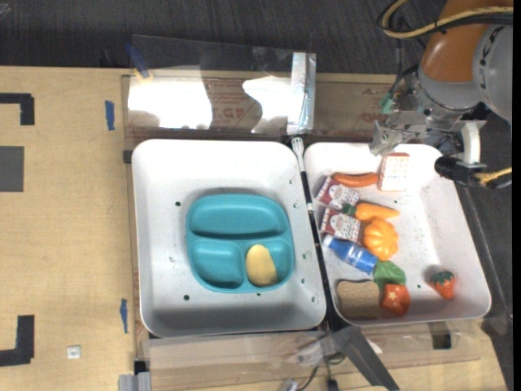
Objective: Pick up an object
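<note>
Teal tray [236, 218] holds potato [260, 265]; right bin [468, 243] holds toy food; hand [389, 141] grip unclear.

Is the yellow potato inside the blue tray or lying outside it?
Inside. The yellow potato sits in the lower right compartment of the teal divided tray, with the tray's rim around it, in the left white bin.

Arm [468, 39] cut off — gripper [389, 142] fingers unclear

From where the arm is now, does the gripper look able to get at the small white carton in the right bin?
Probably yes. The gripper hangs at the far edge of the right bin, just beside the white carton. Nothing covers the carton's top; only the hot dog lies close on one side.
</note>
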